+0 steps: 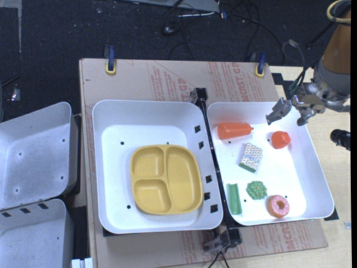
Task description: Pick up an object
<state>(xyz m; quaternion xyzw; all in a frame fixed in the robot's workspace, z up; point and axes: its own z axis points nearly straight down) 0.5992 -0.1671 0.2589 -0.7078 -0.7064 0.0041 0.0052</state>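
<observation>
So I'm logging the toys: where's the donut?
The pink donut lies in the right bin, at its near right corner, just right of the green broccoli.

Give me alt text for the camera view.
The end effector hangs open over the right bin, which holds a carrot, tomato, box, broccoli, donut and green stick. The left bin holds a yellow tray.
</observation>
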